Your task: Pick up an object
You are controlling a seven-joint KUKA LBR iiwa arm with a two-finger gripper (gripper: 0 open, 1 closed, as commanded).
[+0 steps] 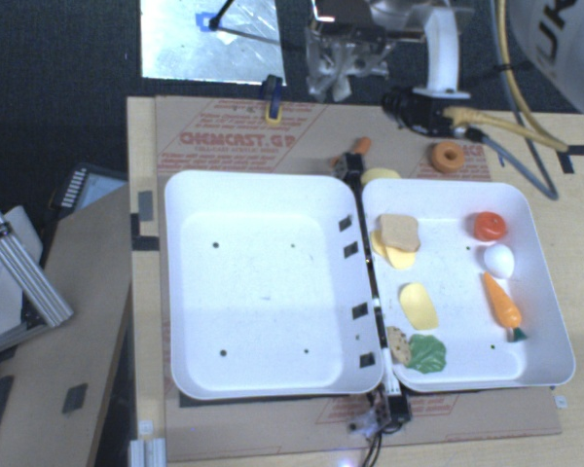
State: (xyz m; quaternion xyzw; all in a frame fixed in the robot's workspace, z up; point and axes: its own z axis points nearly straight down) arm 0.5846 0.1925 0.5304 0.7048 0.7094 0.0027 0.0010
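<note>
Camera view: pale board bench [224, 134] over dark floor, laid with two white bins side by side, left bin [190, 290] and right bin [543, 300].

Gathered in the right bin, centre-right of the frame: bread slice [400, 231] lying partly over a yellow piece [401, 257], tomato [489, 226], egg [498, 261] just below it, carrot [504, 303], lettuce leaf [428, 354] touching a cookie [399, 343] at the lower edge. Outside the bins, upper right: doughnut [448, 156].

Judged likely to slip: egg and tomato, round and prone to rolling out of a pinch. Judged awkward: the flat bread, resting on its neighbour. Risked too: a knock against the bin wall beside the carrot.

Gripper [338, 74]: parked at top centre of the frame, pointed down, well apart from every item, with nothing seen in it. Could not be told whether open or closed.
</note>
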